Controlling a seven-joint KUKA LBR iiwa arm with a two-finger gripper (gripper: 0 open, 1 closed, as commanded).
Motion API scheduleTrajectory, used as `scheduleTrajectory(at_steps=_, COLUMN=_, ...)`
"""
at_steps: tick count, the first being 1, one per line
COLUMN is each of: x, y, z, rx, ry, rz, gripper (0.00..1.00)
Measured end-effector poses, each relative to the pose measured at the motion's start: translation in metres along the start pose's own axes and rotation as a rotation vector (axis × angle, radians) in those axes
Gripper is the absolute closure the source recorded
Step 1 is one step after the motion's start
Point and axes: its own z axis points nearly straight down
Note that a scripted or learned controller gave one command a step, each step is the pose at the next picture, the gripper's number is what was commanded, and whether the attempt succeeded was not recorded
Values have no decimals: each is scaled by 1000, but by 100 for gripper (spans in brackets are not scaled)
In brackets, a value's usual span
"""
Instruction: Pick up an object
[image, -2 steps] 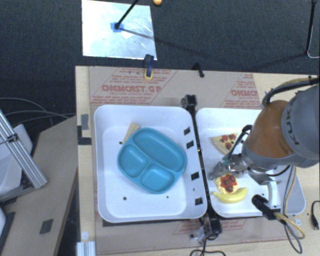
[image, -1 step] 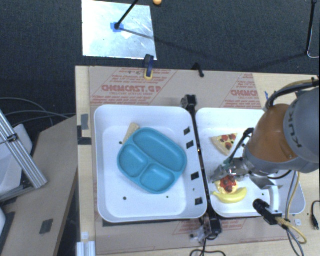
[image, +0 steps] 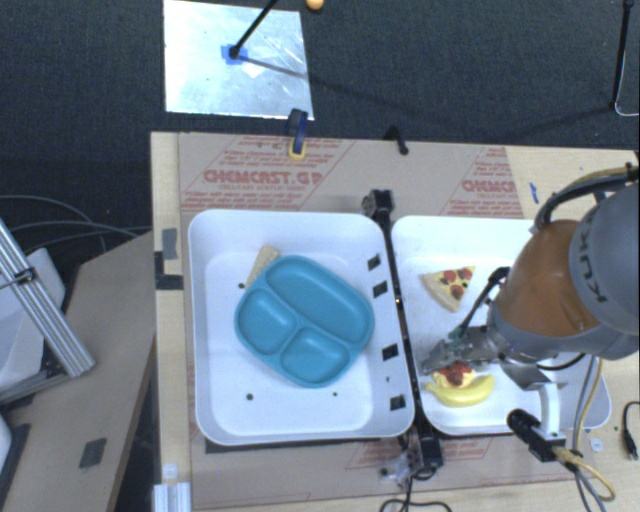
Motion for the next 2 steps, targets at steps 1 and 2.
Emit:
scheduleTrajectory(at_steps=1, x=0, y=2, z=-11, rx=-5, ry=-1, rz=0, gripper=100)
scheduleTrajectory(at_steps=2, x=81, y=59, z=-106, rx=-16, ry=2, rz=-14, gripper=100)
